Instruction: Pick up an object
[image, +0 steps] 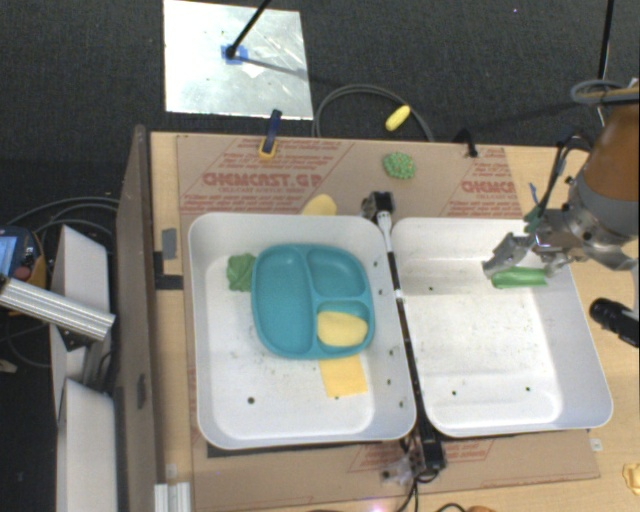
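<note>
Cardboard printed "CHEMCAST GP" covers the table (300, 170) under two white bins. Over the right bin (500, 400), the pincer (512, 258) hangs just above a green stick (520, 279); whether it grips is unclear. Leftward, a teal divided tray (290, 300) holds a yellow lump (341, 327).

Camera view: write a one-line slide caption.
Gripper over a green stick in the right bin; blue tray in the left.

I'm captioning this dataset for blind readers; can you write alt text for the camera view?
A grey robot arm reaches from the right, its gripper low over a green stick-shaped object in the right white bin. The left white bin holds a teal divided plate with a yellow lump in one compartment, beside a yellow slice and a green leafy piece.
</note>
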